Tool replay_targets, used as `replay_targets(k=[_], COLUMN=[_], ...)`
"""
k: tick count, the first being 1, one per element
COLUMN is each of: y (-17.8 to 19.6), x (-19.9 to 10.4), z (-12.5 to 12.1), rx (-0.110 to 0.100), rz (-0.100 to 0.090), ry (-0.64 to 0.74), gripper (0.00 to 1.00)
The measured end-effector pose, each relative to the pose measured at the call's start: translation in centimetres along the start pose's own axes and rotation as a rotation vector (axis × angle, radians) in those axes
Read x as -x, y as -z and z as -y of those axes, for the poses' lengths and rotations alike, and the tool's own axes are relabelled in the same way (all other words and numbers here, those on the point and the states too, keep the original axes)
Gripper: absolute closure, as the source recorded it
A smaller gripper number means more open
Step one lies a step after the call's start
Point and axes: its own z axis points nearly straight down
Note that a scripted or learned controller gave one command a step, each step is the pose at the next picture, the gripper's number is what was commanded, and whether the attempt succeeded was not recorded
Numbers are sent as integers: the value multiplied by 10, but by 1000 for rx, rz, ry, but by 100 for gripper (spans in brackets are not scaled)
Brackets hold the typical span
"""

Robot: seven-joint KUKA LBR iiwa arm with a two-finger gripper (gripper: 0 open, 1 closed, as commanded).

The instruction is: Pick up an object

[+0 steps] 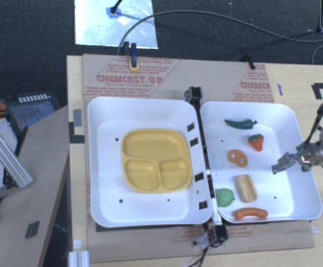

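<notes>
The right bin (283,115) holds a green pepper (240,123), a strawberry (256,142), a pretzel (237,158), a bread roll (246,187), a green round piece (224,197) and a sausage (251,213). My gripper (286,163) hangs over the right side of this bin, to the right of the pretzel and the roll. It touches none of them and I see nothing between its fingers.
A yellow divided plate (153,160) lies in the left bin (103,149). A black divider (202,160) runs between the two bins. Cables cross the dark floor behind the bench.
</notes>
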Motion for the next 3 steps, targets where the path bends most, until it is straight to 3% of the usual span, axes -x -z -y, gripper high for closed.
replay_targets(k=[2,3], y=[-97,-84], x=[-1,-1], z=[-9,-11], rx=[0,5], rz=[0,2], ry=[-1,0], gripper=[0,100])
